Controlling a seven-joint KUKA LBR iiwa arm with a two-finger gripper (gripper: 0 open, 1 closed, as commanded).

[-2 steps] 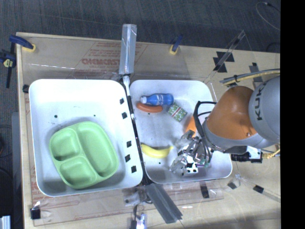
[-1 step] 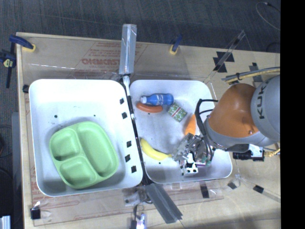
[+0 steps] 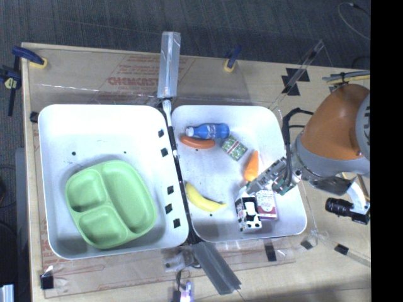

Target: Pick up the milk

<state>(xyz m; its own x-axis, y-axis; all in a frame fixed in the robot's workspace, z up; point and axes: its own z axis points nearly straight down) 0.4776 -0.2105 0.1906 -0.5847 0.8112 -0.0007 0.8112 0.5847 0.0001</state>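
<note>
milk carton lies near-right in the right bin, my hand just above it, grip state can't tell; light, crushable box, i'd pinch its flat sides.

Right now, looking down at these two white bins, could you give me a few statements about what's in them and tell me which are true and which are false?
1. The green plate lies in the left bin. True.
2. The banana lies on the green plate. False: it lies in the right bin.
3. The blue bottle stands upright. False: it lies on its side.
4. The milk is near the right bin's front edge. True.
5. The gripper hovers over the left bin. False: it is over the right bin, near the milk.
</note>
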